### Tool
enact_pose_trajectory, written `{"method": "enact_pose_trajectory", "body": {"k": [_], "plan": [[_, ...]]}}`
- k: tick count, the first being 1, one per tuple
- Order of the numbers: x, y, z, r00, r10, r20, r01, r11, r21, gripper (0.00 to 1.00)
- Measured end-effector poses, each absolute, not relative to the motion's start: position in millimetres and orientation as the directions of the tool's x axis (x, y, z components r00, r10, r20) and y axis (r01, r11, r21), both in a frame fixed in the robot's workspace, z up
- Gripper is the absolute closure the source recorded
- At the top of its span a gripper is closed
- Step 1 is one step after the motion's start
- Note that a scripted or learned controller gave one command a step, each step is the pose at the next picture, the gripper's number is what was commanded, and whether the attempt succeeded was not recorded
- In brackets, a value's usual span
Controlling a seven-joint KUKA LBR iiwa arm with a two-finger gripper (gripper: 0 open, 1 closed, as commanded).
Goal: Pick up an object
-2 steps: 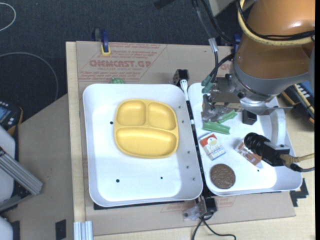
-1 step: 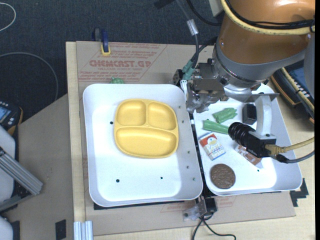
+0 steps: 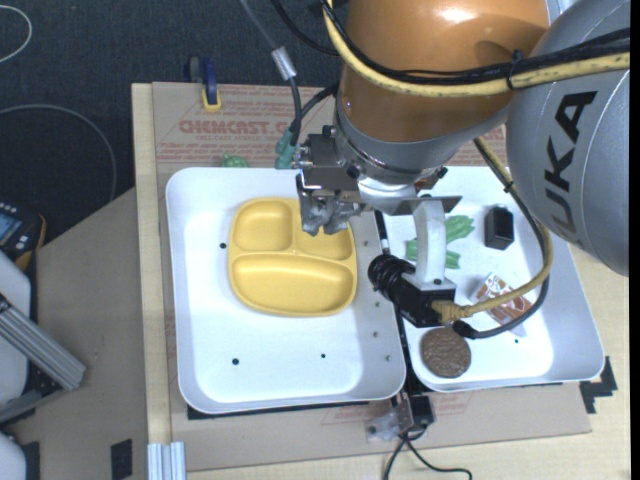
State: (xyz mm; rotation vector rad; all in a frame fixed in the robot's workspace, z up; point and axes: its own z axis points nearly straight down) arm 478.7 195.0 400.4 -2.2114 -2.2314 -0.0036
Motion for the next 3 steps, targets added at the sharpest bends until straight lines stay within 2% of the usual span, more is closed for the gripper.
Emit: {"method": "enact_pose_trajectory", "body": {"k": [1, 2, 3], "plan": [[484.2, 120, 332, 0.008, 1.000, -0.004, 1.000, -0.008, -0.009, 1.00], [480.1, 24, 488, 0.010, 1.000, 0.000, 1.000, -0.010, 0.022, 1.00], [478.2, 128, 427, -0.010, 1.000, 0.000, 1.000, 0.010, -0.008, 1.00]]}}
